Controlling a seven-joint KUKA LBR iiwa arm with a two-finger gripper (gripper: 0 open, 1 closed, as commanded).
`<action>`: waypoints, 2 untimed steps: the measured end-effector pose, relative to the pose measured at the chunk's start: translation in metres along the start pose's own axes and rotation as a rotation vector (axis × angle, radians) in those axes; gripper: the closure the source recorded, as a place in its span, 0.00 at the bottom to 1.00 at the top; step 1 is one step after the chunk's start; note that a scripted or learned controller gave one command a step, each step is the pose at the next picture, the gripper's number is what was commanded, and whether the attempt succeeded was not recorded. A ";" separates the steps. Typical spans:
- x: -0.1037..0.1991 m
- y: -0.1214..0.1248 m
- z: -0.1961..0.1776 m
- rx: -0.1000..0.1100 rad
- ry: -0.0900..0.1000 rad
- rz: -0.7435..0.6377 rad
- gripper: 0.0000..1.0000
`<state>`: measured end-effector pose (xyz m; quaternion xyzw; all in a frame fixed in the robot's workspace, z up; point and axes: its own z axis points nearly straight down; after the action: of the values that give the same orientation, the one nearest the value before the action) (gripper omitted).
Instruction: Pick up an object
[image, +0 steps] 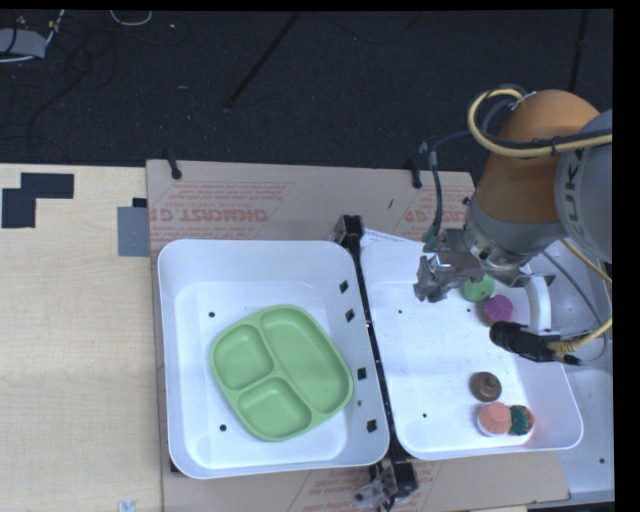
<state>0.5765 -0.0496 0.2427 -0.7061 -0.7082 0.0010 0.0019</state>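
My gripper (432, 283) hangs over the upper middle of the right bin (440, 440), under the grey arm with its orange band. Just to its right lie a small green ball (479, 291) and a purple object (498, 307), partly hidden by the wrist. A brown disc (486, 385) lies nearer the bin's front right. Below it sit a pink round piece (493, 419) and a dark green piece (520, 420), touching each other. Nothing shows between gripper and bin floor.
The left bin (185, 290) holds a light green divided plate (281, 372). A black divider rail (366, 340) runs between the bins. A black cable fitting (522, 341) juts over the right bin's right side. Cardboard lies under both bins.
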 end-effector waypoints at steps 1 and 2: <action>0.049 0.015 0.015 0.000 0.000 0.000 1.00; 0.098 0.017 0.018 -0.001 -0.001 0.000 1.00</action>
<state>0.5933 0.0481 0.2246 -0.7059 -0.7083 0.0010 0.0015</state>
